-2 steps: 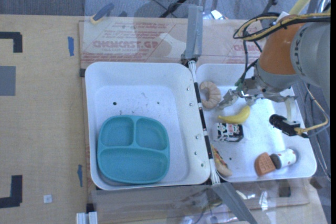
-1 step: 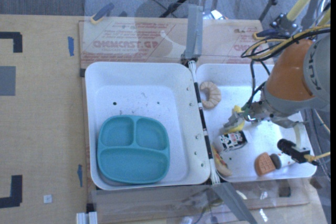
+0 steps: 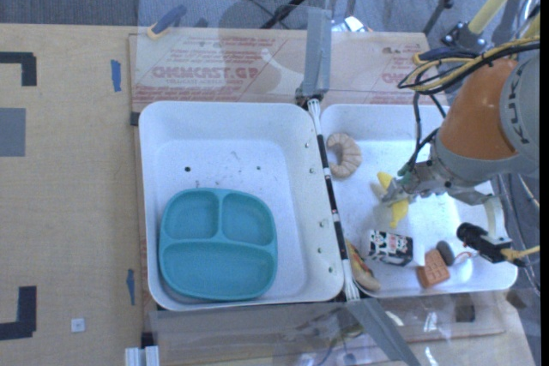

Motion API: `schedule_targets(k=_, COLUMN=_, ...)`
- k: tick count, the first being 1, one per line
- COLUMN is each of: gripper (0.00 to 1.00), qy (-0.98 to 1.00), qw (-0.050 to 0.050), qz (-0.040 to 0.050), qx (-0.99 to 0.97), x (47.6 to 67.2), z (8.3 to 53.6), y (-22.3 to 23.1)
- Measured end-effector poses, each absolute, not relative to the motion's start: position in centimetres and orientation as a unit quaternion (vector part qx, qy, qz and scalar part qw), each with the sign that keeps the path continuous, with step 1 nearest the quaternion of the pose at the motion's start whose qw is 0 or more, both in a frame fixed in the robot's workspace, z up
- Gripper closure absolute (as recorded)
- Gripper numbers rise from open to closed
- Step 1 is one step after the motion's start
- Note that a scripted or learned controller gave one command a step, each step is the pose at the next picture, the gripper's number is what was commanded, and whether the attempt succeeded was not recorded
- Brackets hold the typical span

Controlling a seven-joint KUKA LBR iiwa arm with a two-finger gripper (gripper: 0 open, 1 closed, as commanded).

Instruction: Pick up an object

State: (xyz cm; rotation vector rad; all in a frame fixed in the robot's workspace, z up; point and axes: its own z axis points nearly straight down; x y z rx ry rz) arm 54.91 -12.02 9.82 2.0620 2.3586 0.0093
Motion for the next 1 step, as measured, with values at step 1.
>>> schedule_targets(k=1, gripper=1.00, qy=0.737, qw=0.001, qz=0.0002, qx=0.676, x=59.71, z=18.51, y=-7.79)
